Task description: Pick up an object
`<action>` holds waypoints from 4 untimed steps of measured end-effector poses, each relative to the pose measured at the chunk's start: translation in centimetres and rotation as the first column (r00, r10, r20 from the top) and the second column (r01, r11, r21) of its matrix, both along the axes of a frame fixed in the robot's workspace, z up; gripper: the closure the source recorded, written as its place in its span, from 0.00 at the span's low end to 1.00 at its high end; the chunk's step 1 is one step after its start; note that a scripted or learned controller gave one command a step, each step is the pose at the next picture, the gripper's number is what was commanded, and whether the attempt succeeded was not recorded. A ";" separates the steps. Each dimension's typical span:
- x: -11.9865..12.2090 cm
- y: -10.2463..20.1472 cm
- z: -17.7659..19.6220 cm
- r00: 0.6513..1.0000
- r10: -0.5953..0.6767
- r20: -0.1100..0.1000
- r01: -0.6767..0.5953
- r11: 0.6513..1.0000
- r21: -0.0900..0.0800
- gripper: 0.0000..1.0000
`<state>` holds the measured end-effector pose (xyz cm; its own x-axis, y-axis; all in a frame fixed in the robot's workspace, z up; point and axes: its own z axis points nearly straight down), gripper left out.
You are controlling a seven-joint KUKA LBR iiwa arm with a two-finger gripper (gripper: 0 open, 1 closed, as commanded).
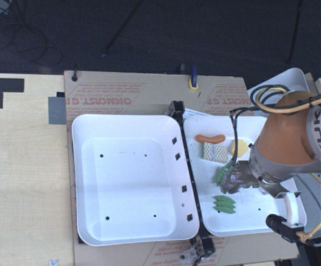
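Observation:
The right bin (249,226) holds an orange sausage-shaped piece (211,139) near its far side. Below it lies a pale patterned block (214,152), and a yellow piece (239,147) shows beside the arm. A green pea pod (224,204) rests near the bin's front. My gripper (229,181) reaches down in the middle of this bin, right over another green piece (221,174), just above the pea pod. The arm's orange band and grey wrist (285,143) hide the bin's right part.
The left bin (88,148) stands beside the right one, separated by a black clamp strip (187,170). Both sit on a cardboard sheet (127,93) on the pale wooden bench (22,170). Cables loop above the wrist (268,96).

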<state>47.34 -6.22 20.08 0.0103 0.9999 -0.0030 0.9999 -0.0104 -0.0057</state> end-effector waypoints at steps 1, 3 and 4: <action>8.8 6.0 10.5 1.000 0.018 0.019 -0.018 1.000 0.004 1.00; 6.5 13.5 6.9 1.000 0.006 -0.014 -0.006 1.000 0.002 1.00; 5.0 6.4 8.0 1.000 0.003 0.001 -0.003 1.000 0.000 1.00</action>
